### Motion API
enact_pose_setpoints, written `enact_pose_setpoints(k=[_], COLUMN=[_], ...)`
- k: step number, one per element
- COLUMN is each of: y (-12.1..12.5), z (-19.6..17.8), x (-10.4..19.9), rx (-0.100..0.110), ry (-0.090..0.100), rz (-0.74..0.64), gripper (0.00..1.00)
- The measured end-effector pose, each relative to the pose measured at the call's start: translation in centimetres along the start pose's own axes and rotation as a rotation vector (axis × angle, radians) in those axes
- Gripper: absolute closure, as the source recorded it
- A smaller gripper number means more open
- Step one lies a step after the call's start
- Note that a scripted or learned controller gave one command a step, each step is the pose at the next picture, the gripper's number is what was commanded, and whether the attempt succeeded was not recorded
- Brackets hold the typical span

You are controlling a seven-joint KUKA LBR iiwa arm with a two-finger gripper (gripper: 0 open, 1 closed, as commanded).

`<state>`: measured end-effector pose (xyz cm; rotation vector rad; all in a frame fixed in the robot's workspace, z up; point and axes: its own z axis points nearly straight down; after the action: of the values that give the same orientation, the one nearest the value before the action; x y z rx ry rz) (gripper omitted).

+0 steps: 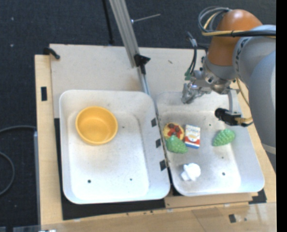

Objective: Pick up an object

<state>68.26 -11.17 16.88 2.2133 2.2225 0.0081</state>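
Two shallow white bins sat side by side on the tabletop (pixel 100 66) when you looked down from the camera view. Your left bin (pixel 109 178) held a yellow bowl (pixel 96 124) in its upper left part. Your right bin (pixel 230 178) held a cluster near its left wall: a round red and yellow piece (pixel 173 129), a green lump (pixel 176 145) just below it, and a small red and white carton (pixel 193 135) beside both. Farther right lay a second green lump (pixel 223 137), and a white crumpled piece (pixel 191 171) lay lower down. Your tool (pixel 189 96) hung over the right bin's upper edge, well apart from every object, holding nothing; you could not tell whether it was spread or closed.
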Motion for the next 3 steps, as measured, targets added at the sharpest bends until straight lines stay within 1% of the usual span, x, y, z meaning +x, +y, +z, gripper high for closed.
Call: enact_pose_setpoints(k=[1, 2, 3], y=[0.3, 0.5, -2.1], z=[-6.0, -11.5, -10.2], x=[-0.5, -0.6, 3.2], rx=[0.005, 0.000, 0.008], ry=[-0.001, -0.001, -0.002], rz=[0.000, -0.001, 0.000], gripper=[1.00, 1.00, 1.00])
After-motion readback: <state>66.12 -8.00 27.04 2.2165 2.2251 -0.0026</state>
